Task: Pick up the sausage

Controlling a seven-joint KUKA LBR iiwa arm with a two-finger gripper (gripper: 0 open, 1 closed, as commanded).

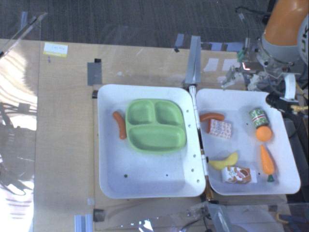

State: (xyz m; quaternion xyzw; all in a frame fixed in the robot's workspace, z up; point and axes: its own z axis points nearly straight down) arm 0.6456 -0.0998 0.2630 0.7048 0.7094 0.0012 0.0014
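From my feed there are two sausages on the bench. One sausage point(119, 124) lies in the left bin point(145, 187), just beside the left edge of the green divided plate point(156, 125). The other sausage point(212, 116) sits in the right bin point(285, 185) near its top-left corner, touching or nearly touching a small red-and-white box point(219, 128).

Further out in that right bin I've got a banana point(224, 161) against a little carton point(237, 174), a carrot point(267, 161), an orange point(263, 134) and a green can point(258, 116).

The arm point(285, 13) is parked over the top-right corner, orange band up high, wrist tilted down toward the bin's back rim. The gripper point(240, 75) hangs just outside that rim, well apart from both sausages. It's a blurry tangle of metal there, so I honestly can't tell if it's open or closed; nothing looks to be in it.
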